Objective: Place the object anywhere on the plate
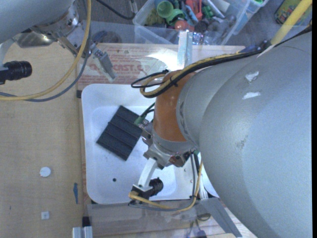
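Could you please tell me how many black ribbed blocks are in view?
1. The black ribbed block lies flat in the white bin, left of the arm; the arm may hide others.

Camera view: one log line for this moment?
arm over white bin | black ribbed block flat on bin floor, beside wrist

The bin (94, 182) is plain white, and the slab (119, 133) in it is matt black, striped by parallel grooves. The arm (257, 133) is pale grey with an orange band (166, 113). The tabletop (34, 133) is tan wood-grain, and the clear tub (148, 29) holds green, pink and red toys (171, 11).
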Controlling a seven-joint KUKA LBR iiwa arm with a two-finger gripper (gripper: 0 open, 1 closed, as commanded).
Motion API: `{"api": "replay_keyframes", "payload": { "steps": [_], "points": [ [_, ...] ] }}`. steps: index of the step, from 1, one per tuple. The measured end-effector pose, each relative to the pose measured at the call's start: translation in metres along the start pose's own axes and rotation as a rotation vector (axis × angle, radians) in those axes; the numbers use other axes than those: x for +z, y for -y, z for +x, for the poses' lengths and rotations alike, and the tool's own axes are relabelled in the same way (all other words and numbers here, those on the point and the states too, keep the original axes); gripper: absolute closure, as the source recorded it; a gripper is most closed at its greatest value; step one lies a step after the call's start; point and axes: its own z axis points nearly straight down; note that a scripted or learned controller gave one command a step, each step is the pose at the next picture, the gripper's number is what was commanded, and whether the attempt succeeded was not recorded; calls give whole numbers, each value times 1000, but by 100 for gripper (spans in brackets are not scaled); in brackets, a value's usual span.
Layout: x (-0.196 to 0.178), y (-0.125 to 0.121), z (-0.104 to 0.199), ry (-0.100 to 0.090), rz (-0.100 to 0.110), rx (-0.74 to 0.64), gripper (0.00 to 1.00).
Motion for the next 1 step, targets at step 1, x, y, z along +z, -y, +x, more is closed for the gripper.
{"api": "replay_keyframes", "payload": {
  "steps": [1],
  "points": [
    [68, -5, 74, -8, -4, 288, 100]
  ]
}}
